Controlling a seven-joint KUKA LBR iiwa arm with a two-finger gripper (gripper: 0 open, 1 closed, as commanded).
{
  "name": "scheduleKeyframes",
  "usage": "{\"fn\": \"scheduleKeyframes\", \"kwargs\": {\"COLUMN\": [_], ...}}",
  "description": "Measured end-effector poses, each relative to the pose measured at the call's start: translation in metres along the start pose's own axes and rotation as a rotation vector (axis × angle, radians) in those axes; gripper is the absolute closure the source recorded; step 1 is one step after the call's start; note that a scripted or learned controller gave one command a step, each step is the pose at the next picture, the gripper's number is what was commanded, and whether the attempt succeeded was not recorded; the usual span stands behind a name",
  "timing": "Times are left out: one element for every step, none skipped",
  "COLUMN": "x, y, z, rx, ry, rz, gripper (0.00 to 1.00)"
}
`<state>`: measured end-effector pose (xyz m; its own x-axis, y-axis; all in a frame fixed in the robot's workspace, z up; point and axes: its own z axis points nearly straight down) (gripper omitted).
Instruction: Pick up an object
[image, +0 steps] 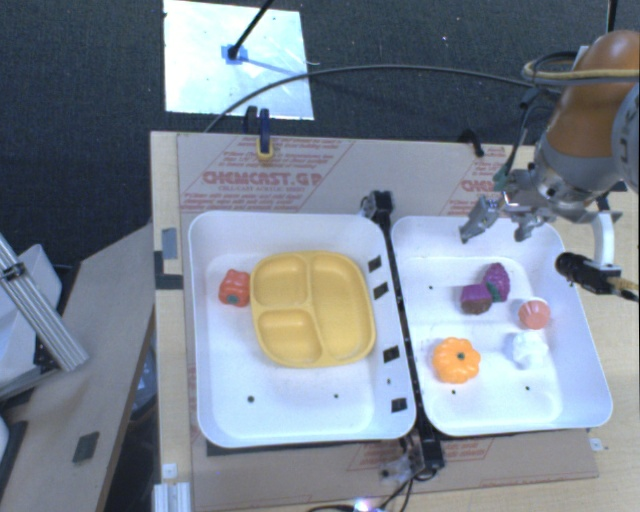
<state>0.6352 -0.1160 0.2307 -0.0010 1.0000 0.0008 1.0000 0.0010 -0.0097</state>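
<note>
Nearest you, the pale wooden worktop carries a brown board printed in red lettering, and on that board sit the two shallow white bins side by side, joined along a dark hinge-like strip with black clips. In your left bin a yellow divided tray lies near the middle, with a small orange-red toy pepper just beside its left edge. In your right bin the pickable things cluster toward the right half: an orange toy pumpkin closest to the front, a whitish lump just right of it, a pink-and-white ball above that, and a purple piece touching a darker maroon piece further back. Beyond them, over the back rim of the right bin, you see the gripper hanging from the grey arm with its orange band; its jaws stand apart with nothing between them, and they are well clear of every toy. At the far side of the board a blue and yellow clamp grips its edge, and past it dark carpet carries a shiny square sheet.
</note>
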Motion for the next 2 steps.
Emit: {"fn": "scheduleKeyframes", "kwargs": {"x": [0.0, -0.003], "y": [0.002, 0.003], "z": [-0.007, 0.035], "rx": [-0.011, -0.009], "ry": [-0.001, -0.001], "rz": [-0.002, 0.0], "gripper": [0.0, 0.0]}}
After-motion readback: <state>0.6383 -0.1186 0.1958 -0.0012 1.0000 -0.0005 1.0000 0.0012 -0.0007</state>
